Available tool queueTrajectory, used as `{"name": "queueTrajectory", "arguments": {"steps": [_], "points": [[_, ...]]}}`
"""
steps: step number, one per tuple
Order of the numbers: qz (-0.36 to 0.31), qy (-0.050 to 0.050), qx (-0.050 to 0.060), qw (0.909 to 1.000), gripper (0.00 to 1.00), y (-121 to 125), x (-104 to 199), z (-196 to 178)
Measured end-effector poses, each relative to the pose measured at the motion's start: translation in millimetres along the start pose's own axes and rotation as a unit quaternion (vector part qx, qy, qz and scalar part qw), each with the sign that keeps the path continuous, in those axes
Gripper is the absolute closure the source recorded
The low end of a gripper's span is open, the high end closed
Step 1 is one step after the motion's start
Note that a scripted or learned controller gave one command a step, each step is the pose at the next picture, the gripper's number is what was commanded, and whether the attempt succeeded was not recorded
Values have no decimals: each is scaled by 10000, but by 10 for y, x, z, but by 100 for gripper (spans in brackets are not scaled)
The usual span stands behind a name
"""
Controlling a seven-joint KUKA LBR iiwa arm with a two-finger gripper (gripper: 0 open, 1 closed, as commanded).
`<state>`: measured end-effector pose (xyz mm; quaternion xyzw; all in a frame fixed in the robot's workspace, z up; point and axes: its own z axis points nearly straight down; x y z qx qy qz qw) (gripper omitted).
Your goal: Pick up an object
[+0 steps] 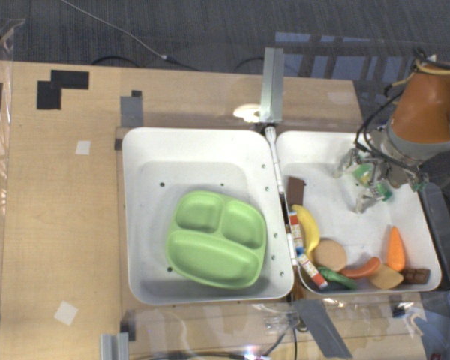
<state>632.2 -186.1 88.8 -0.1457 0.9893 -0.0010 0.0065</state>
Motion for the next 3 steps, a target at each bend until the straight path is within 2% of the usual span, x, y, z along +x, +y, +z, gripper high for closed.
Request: {"name": "queueTrajectory", "arguments": {"steps": [1,2,3], "points": [[-4,-67,31,10000,100,-12,-42,-157],[125,-63,25,9999,100,429,-550,-1489],[135,-70,22,9999,100,419,-549,-1567]]}}
